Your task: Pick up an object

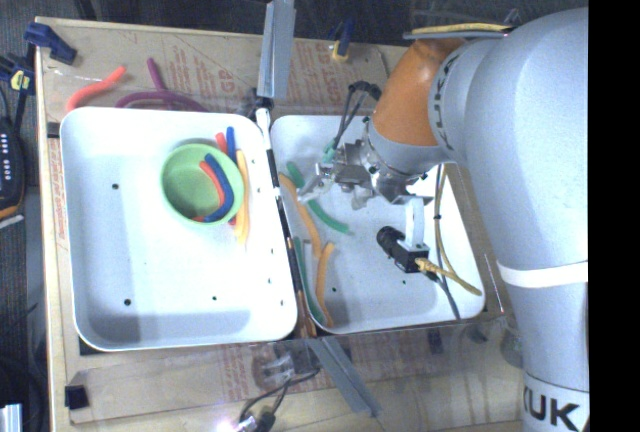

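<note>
You have the most room in the left bin [90, 220]: its whole lower half and the strip down its left side lie bare, so you can come down there freely. The green bowl [195, 185] sits in its upper middle, with coloured sticks [240, 192] draped over its right rim, close to the bin's right wall. The raised rims [272, 190] where the two bins meet stand between them. In the right bin [365, 292] the arm [430, 110] covers the upper right, and orange sticks [322, 265] and green sticks [328, 218] crowd the left wall; bare floor shows at lower centre.
</note>
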